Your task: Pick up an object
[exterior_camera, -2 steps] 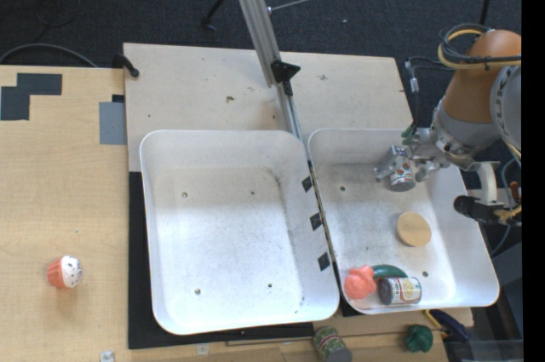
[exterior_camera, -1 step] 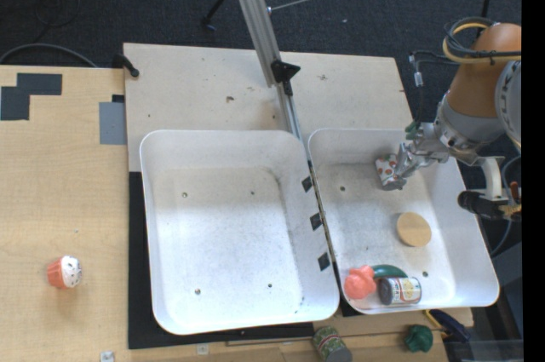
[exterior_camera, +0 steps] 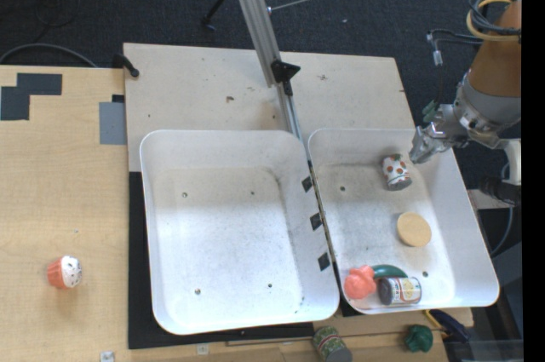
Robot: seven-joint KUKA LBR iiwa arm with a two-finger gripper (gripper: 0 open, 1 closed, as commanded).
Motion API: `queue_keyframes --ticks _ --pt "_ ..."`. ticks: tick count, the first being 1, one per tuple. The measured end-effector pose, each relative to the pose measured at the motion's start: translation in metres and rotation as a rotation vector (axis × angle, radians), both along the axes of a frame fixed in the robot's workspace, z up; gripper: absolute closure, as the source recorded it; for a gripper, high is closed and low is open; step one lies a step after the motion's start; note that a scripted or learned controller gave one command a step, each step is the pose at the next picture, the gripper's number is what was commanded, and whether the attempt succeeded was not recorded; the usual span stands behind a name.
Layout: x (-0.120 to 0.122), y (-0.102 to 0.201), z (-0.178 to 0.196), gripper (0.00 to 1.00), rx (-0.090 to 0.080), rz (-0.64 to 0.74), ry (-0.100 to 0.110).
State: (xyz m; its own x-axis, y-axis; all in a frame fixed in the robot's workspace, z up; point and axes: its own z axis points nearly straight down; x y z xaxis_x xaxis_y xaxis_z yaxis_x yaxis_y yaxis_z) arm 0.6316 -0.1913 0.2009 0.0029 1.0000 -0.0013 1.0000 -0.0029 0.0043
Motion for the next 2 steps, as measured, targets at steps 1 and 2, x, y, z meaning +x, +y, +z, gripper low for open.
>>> queue_keyframes --ticks 1,2 --pt "0.001 -0.001 0.039 1.00 0.000 0.003 0.001" --pt "0.000 0.057 0.042 1.00 0.004 0.008 0.007"
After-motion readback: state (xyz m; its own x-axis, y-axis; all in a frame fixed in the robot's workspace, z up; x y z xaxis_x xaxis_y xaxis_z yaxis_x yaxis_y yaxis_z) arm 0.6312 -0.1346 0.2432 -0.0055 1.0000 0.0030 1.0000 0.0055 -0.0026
